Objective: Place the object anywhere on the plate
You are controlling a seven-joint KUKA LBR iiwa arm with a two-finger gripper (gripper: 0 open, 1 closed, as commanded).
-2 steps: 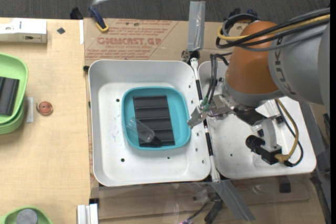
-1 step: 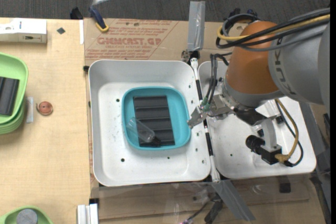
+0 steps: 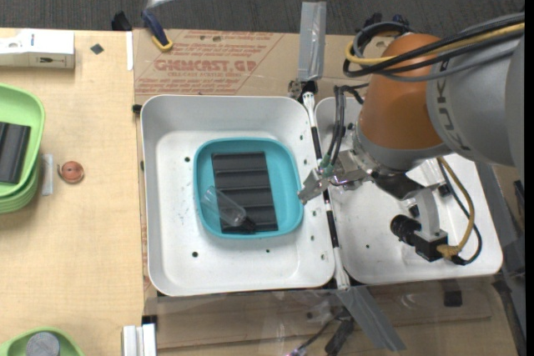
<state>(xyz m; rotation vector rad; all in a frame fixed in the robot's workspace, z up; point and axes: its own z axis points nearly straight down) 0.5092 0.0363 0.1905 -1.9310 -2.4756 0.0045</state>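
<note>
Just claw (image 3: pixel 317 183) beside plate (image 3: pixel 292 179) rim.

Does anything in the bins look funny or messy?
Nothing is spilled or broken. One thing looks odd: a clear, see-through object lies tilted across the dark ridged block on the teal plate in the left bin.

plate (image 3: pixel 288 183): showing teal
object (image 3: pixel 244 186): showing black with ridged stripes
bins (image 3: pixel 163 204): showing white
arm (image 3: pixel 467 96): showing grey with orange band
bench (image 3: pixel 75 263): showing pale wood
</note>
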